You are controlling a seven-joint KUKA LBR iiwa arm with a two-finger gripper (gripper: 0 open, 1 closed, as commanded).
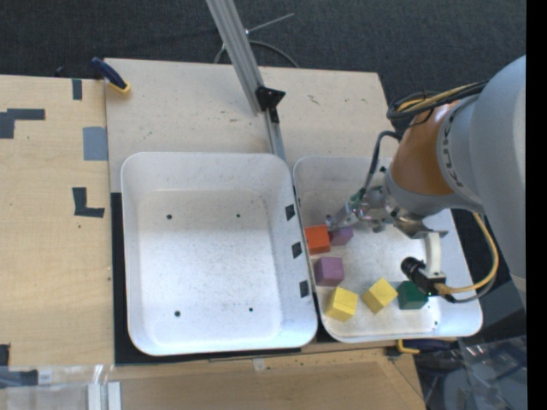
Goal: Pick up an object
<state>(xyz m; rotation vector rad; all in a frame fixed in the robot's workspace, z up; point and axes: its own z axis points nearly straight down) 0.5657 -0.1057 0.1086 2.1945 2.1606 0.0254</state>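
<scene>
I am looking down from the one camera above the bench (197,118). Two white bins are sitting side by side on it.

The left bin (137,229) is the bigger one. I am seeing only a few small dark dots on its floor.

The right bin (461,314) is holding the blocks. An orange block (317,239) is lying by the bin's left wall, about halfway down. A small purple block (342,236) is touching its right side. A bigger purple block (329,270) is sitting just below the orange one. Two yellow blocks are lying near the bin's bottom edge: one (343,302) close to the bottom left corner, and one (380,295) a little to its right. A green block (412,295) is sitting just right of that, with a black cable end touching it.

My arm (461,152) is reaching in from the right, grey with an orange band. My pincer (357,212) is hanging over the top half of the right bin, just above and right of the small purple block. I cannot tell how my pincer is set, because it is too small and dark. I am not seeing any block between its tips.

A grey metal pole (235,37) is crossing the bench's top edge. I cannot find any writing or labels to read.
</scene>
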